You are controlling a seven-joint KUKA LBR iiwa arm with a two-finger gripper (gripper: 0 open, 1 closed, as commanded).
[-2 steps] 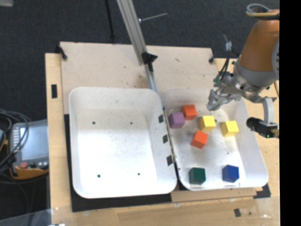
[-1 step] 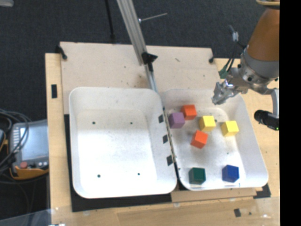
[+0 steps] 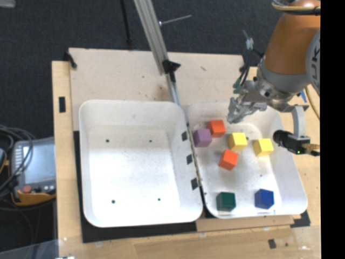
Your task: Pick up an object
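Gripper point(image 3: 237, 114) hovers just above the right bin point(image 3: 288, 190), beside the orange block point(image 3: 217, 127); nothing gripped, finger opening I cannot tell. Approach step: next, descend squarely onto that block.

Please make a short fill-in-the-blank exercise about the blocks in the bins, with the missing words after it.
1. All the blocks lie in the ____ bin of the camera view.
2. The block beside the green block along the near edge is ____.
3. The purple block touches an ____ block.
4. The number of yellow blocks is ____.

Missing words: right; blue; orange; two
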